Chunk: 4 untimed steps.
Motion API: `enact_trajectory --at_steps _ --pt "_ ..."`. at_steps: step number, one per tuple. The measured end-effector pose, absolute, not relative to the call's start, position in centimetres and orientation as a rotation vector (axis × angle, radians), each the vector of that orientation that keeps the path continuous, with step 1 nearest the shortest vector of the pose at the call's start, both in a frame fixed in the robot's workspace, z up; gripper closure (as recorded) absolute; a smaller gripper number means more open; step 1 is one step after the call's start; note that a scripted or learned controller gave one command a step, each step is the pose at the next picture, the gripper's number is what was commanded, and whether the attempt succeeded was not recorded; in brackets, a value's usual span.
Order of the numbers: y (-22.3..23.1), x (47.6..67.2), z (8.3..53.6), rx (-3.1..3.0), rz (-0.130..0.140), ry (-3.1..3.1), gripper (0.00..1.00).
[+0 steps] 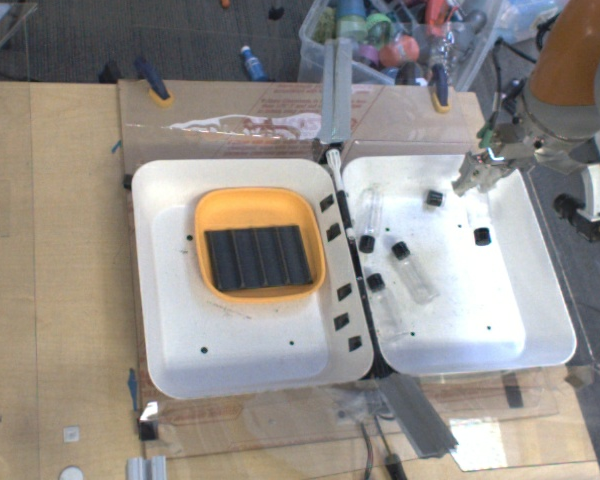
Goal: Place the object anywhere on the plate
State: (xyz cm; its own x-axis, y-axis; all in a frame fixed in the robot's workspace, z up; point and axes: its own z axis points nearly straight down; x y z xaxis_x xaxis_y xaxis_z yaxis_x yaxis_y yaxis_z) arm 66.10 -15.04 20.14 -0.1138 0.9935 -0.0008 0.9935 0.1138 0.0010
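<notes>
Orange plate (260,208) mid left bin (170,353), margins open

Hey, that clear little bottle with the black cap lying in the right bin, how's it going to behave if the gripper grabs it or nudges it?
The clear bottle lies on its side on the smooth floor of the right bin, so a nudge would probably roll it. It looks see-through and empty, so likely light. Its round, glossy body may slip between the fingers of the gripper unless it is grasped squarely.

Two white bins (180,368) sit side by side on the bench, one orange plate (260,205) (bearing one dark ribbed block (258,258)) in the left, two clear vials (412,276) in the right.
</notes>
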Motion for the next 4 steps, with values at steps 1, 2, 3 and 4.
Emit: enact_trajectory --at_steps 1,2,3,4 --pt "-13.2 66.7 21.4 1.904 0.003 2.494 1.0" --pt "-12.2 66.7 24.6 1.699 0.004 2.636 1.0" --pt "-12.9 66.8 27.7 1.346 0.004 2.831 1.0" --pt "-14.1 66.2 30.4 1.057 0.004 2.95 1.0"
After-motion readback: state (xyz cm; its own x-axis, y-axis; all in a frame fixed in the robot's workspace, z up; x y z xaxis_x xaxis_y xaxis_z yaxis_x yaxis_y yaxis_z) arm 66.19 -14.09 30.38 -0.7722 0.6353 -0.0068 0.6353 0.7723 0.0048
